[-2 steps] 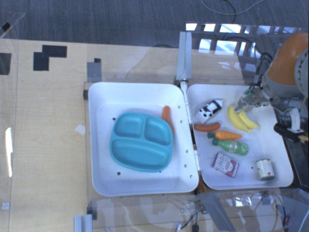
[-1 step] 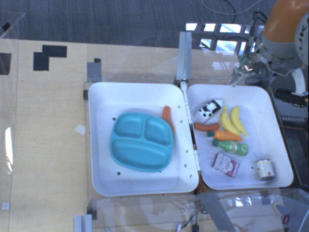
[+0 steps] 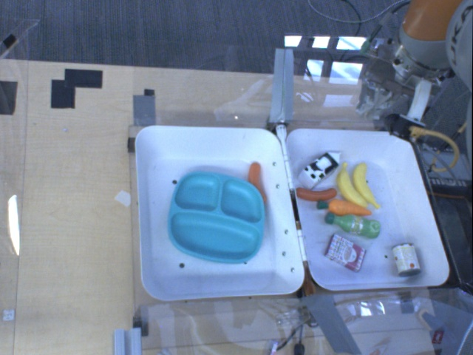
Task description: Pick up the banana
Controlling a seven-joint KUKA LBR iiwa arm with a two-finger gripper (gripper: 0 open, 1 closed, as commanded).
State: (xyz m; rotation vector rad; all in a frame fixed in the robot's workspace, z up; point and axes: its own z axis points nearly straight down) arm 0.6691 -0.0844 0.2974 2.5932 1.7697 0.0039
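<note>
1. We see the yellow plastic banana (image 3: 355, 184) lying in the right white bin (image 3: 425, 220), at its 12 o'clock.
2. At the banana's 1 o'clock, our grey gripper (image 3: 386, 98) hovers beyond the bin; whether it is open we cannot tell.
3. The small red carton (image 3: 345, 251) bears illegible print.

The arm (image 3: 436, 9) ran off the top right corner of the view, so most of it was lost. Its gripper (image 3: 380, 87) hung past the right bin's (image 3: 421, 168) far edge, too blurred to read. The small red carton (image 3: 345, 252) and the can (image 3: 405, 259) bore print too small to make out.
</note>
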